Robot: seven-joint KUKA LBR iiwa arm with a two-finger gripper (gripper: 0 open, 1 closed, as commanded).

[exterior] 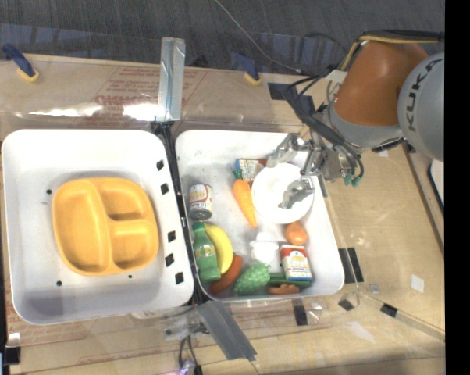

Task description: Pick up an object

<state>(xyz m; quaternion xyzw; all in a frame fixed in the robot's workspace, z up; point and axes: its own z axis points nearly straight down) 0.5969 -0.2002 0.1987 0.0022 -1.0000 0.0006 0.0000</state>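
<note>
Left bin (16, 209) has just one thing in it, a yellow divided tray (104, 225) sitting roughly in the middle with plenty of bare white floor all round it, so loads of room there. Right bin (329, 241) is the crowded one: along its left wall there's a small can (200, 199) with a green bottle (206, 252) below it, and a banana (221, 246) pressed up against the bottle. A red sausage-looking thing (229, 276) and a bumpy green item (252, 278) fill the bottom corner, close against the front wall. Further right, a carrot (243, 201) lies tilted just beside a white plate (278, 194), with a small carton (249, 168) above the carrot near the back. Below the plate there's a small white object (263, 250), an orange ball-shaped fruit (297, 233) and a red and white box (297, 264) near the right wall. The end effector (296, 194) is down over the plate's right part, with the grey arm and its orange band coming in from the right across the bin's rim; honestly can't tell from this angle how its grasping parts are set, or whether anything's between them. The only open floor in the right bin is the strip at the back left, above the can. The bench (399, 248) to the right of the bins is mostly bare.
</note>
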